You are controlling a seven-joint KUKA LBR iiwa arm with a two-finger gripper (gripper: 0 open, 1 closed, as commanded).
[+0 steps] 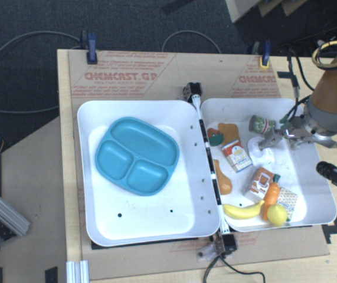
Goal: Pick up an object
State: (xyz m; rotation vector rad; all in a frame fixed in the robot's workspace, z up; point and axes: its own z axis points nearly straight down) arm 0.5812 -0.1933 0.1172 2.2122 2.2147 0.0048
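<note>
Near edge of right bin (327, 208): banana (242, 211), lemon (277, 215), carrot (271, 193), small carton (258, 183) clustered, touching. Mid-bin: juice box (236, 156), brown food piece (222, 180). Gripper (268, 141) low over bin's far part, fingers splayed apart, nothing visibly between them; tips hard to make out against white floor. Small can (261, 124) just beyond. Left bin (91, 158): blue divided plate (136, 155).

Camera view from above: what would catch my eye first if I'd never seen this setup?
Probably the blue divided plate, alone in the left bin. Next, the right bin, cluttered with toy food: a banana, lemon and carrot near its front. The robot's hand hangs over that bin from the right.
</note>
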